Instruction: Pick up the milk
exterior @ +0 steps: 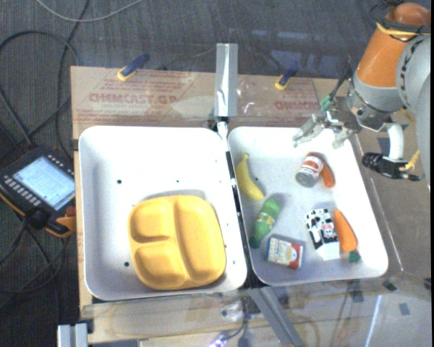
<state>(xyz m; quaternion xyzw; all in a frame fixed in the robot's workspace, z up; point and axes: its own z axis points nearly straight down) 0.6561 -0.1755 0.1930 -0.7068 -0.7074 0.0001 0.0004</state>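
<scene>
**End effector above the right bin's far edge, milk carton waiting near the front**

I am looking down at a slant on a bench with two shallow white bins side by side. The left bin [101, 194] holds a yellow compartment tray [177, 243]. The right bin [275, 157] holds the groceries. The milk [322, 231], a small carton with black and white cow patches, lies toward the near right of that bin. An orange carrot [346, 231] lies just beside its right side, possibly touching. A small yellow and red box [284, 252] sits to its left, a green bottle [266, 220] further left, then a banana [247, 179]. A red and white can [310, 170] lies near the middle of the far half.

The arm comes in from the right. Its end effector [320, 129] hangs over the bin's far right rim, well apart from the milk, with its two fingers spread apart and nothing between them.

I judge the carton to be light, fairly stiff, and smooth enough to slip, with walls that may dent under a hard squeeze. I would grip across its narrower flat sides, near the middle.

Room is tight on the carrot side, and the bin's right wall and near rim are close. The left side, toward the box, looks more open.
</scene>
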